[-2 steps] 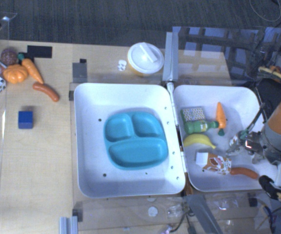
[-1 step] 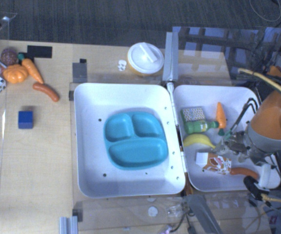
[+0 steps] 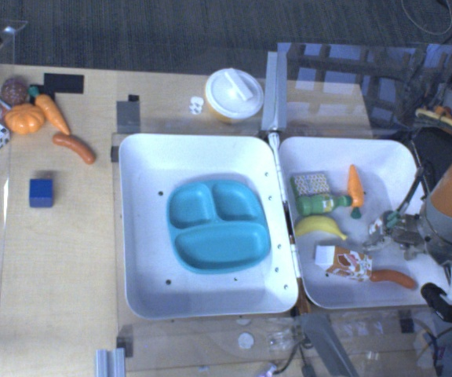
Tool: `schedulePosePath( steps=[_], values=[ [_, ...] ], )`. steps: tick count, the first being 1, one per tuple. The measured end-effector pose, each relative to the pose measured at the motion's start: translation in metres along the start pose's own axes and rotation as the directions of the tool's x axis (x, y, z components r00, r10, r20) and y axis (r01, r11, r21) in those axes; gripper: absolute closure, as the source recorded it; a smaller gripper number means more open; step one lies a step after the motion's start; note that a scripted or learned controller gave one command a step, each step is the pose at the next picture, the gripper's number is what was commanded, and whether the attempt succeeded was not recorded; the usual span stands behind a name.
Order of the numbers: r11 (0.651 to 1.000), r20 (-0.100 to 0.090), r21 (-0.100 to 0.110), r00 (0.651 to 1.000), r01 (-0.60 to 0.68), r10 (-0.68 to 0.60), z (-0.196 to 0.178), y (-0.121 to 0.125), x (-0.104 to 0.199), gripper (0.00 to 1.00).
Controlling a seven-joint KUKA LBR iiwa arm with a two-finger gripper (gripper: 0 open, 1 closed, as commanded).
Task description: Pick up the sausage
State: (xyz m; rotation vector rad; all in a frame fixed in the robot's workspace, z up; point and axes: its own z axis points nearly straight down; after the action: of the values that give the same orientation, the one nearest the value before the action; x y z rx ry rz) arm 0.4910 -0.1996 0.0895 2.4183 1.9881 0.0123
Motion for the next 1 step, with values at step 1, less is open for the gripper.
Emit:
schedulePosePath(
  steps=[1],
  values=[
    [1.000,-0.001,-0.002,1.000,-0.026,0.026,-0.0007,-0.0099,0.0540,0.00]
  ],
)
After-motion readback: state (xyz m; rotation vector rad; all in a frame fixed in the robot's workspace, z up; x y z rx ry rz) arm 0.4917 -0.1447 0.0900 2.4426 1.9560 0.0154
